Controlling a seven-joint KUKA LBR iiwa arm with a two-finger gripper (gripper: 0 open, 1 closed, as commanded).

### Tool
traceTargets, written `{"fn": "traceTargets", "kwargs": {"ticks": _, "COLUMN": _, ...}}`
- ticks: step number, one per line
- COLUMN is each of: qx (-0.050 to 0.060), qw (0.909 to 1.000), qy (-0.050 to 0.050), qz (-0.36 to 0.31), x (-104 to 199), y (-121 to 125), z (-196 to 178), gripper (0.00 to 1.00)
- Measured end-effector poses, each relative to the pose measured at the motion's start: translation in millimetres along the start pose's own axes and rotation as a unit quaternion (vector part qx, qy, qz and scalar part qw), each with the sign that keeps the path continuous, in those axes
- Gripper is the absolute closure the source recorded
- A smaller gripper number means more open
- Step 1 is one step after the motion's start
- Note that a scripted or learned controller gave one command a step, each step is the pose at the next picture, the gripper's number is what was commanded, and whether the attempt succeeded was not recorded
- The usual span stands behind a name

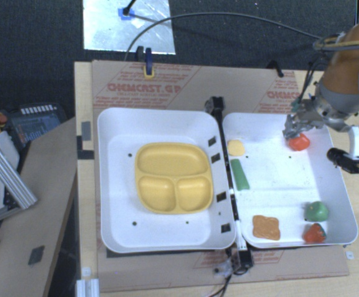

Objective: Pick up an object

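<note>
Your grey arm's two-finger gripper [298, 129] sits low over the far part of the right white bin [278, 172], directly above a small red-orange rounded object [299, 143], touching or nearly so; you cannot tell how the gripper stands. A green stick [239, 174], pale yellow disc [235, 147] and orange toast-like piece [266, 227] lie elsewhere in that bin. A yellow divided plastic plate [170, 178] rests in the left bin [117, 166].

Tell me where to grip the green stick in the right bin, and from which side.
Grip the green stick across its narrow width at mid-length, coming straight down from above. It lies flat, long and thin, close beside the bin's left wall, so a sideways approach looks blocked, though its ends seem free.
</note>
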State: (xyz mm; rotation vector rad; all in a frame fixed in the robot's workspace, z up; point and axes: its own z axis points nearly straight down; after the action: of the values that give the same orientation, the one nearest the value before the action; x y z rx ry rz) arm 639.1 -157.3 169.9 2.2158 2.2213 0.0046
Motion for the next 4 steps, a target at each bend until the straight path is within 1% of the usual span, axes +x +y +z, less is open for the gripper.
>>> {"fn": "traceTargets", "kwargs": {"ticks": 1, "qx": -0.001, "qw": 1.0000, "qy": 0.000, "qz": -0.002, "x": 3.1, "y": 5.9, "z": -45.3, "gripper": 1.00}}
{"fn": "traceTargets", "kwargs": {"ticks": 2, "qx": -0.002, "qw": 1.0000, "qy": -0.001, "qz": -0.002, "x": 6.6, "y": 6.9, "z": -110.1, "gripper": 1.00}}
{"fn": "traceTargets", "kwargs": {"ticks": 3, "qx": 0.002, "qw": 1.0000, "qy": 0.001, "qz": -0.003, "x": 48.6, "y": -11.5, "z": -99.3, "gripper": 1.00}}
{"fn": "traceTargets", "kwargs": {"ticks": 4, "qx": 0.003, "qw": 1.0000, "qy": 0.002, "qz": -0.004, "x": 108.2, "y": -25.7, "z": -85.1, "gripper": 1.00}}
